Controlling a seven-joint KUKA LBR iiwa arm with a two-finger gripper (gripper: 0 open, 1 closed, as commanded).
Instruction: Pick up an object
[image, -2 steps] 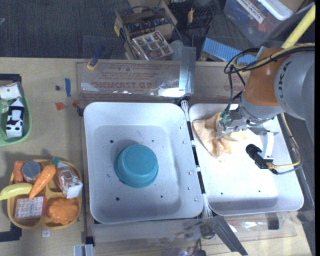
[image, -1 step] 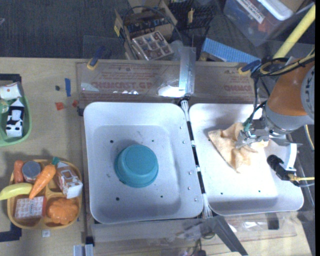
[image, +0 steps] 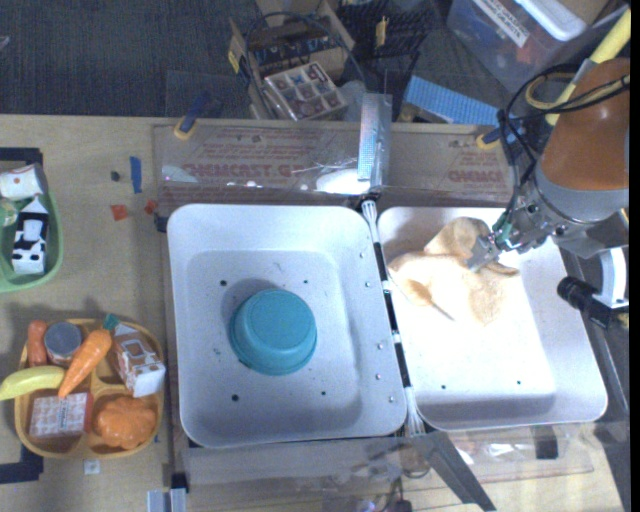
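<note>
A tan crumpled cloth (image: 452, 275) lies in the upper part of the right bin (image: 510, 385). My gripper (image: 484, 252) is down at the cloth's upper right edge, touching or just over the fabric. The grey arm with its orange band (image: 590, 135) comes in from the upper right. A teal bowl (image: 274, 331) sits upside down in the middle of the left bin (image: 200, 250).
Left of the bins, an orange tray (image: 20, 420) holds toy food: a carrot (image: 86, 362), a banana (image: 28, 381) and small boxes. A green dish (image: 45, 265) with a cow figure lies at the far left. Cardboard and clutter run behind the bins.
</note>
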